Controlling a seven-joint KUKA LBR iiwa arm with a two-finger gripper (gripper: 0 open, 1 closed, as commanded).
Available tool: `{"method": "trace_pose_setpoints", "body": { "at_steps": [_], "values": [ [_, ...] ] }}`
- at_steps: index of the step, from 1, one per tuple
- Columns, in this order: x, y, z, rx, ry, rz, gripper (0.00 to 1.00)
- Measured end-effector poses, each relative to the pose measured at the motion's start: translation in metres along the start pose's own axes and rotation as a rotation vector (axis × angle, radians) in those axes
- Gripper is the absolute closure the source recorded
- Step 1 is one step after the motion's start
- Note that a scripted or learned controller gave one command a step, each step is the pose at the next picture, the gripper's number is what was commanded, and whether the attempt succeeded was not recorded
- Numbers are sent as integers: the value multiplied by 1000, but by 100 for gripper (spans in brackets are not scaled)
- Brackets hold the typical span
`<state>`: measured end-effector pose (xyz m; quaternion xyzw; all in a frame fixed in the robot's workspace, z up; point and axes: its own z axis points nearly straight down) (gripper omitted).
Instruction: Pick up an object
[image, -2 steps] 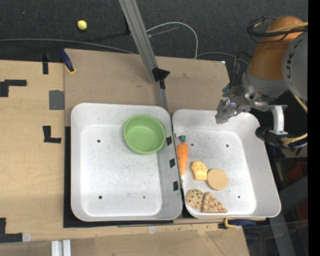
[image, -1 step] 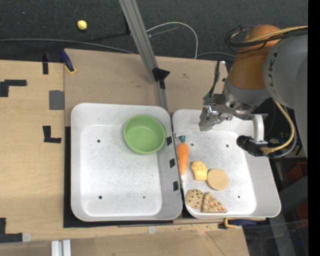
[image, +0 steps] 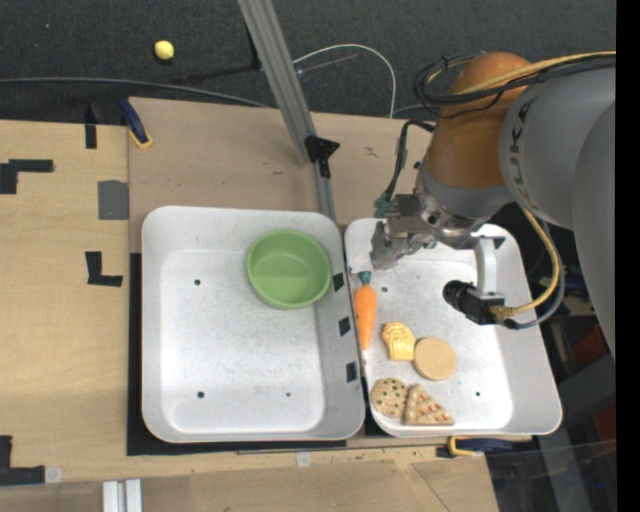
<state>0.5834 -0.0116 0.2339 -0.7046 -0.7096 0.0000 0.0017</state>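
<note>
Only readable text: part of the maker's lettering on the big grey robot arm housing (image: 570, 130), at its left edge near the orange band. It looks like "KUK" running down the curved shell, dark letters on grey, cut off by the curve and the slant. Nothing legible elsewhere. The black tape marks (image: 30, 170) on the tan wooden bench top (image: 60, 300) are plain shapes, not characters. No labels or numbers readable on the two shallow white plastic bins (image: 160, 300).

Orange carrot (image: 365, 314) lying lengthwise along right bin's left wall, green top perhaps under claw (image: 383, 256).
</note>
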Motion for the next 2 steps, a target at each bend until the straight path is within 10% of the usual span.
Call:
{"method": "trace_pose_setpoints", "body": {
  "at_steps": [2],
  "values": [
    [93, -42, 9, 3, -2, 1, 100]
  ]
}}
